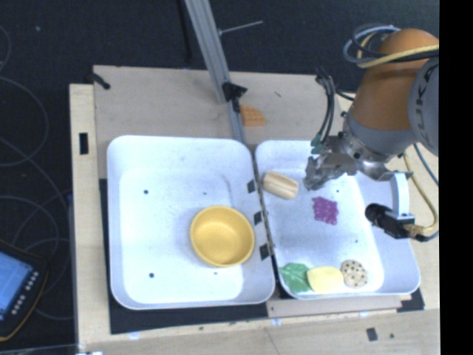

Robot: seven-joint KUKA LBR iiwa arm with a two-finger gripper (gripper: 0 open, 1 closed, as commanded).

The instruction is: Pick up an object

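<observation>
the claw (pixel 316 174) is seen low over the right bin (pixel 384 276), near its far side. it cannot be told from the picture if the claw is let go or clenched, because it looks dark and small from above. nothing is seen held in it, so the task looks not yet done: no object is picked up, and every object is lying in a bin. the lift is left to be done, and before that a grab on one thing. the tan roll (pixel 281 186) is the closest thing; it is lying just beside the claw, on its left, close to the wall between the two bins. the purple toy (pixel 325 210) is lying just below the claw, a bit to its right, also near. one of these two is likely the thing to be picked, but which one cannot be told. far below the claw, along the near edge of the same bin, three things are lined up: a green piece (pixel 295 275), a yellow piece (pixel 324 279) touching it, and a cookie (pixel 355 274) just beside that. well to the left of the claw and lower, a yellow bowl (pixel 222 235) is sitting in the left bin (pixel 148 168). counted up: two bins, one bowl, one roll, one purple toy, one green piece, one yellow piece, one cookie, and one claw.
</observation>
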